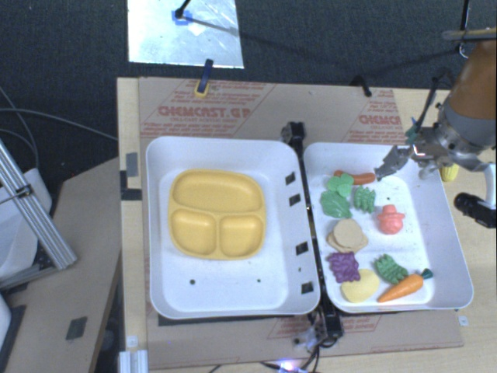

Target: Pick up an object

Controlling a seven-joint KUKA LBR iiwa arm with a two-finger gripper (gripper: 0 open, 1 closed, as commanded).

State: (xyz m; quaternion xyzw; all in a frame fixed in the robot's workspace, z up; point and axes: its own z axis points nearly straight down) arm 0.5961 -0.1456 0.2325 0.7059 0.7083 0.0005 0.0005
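The claw (392,164) hangs over the far part of the right bin (450,231), near the small carrot (362,179), probably lining up for a pick. I cannot tell how far it is open; it holds nothing visible. Other toy foods lie loose there; the left bin (155,208) keeps a yellow tray (217,212).

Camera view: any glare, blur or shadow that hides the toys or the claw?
Camera view: glare washes out the silver sheet at top; the toy foods in the right bin are soft but distinguishable; the claw near that bin's top edge is blurred, its fingers unreadable; shadows are faint.
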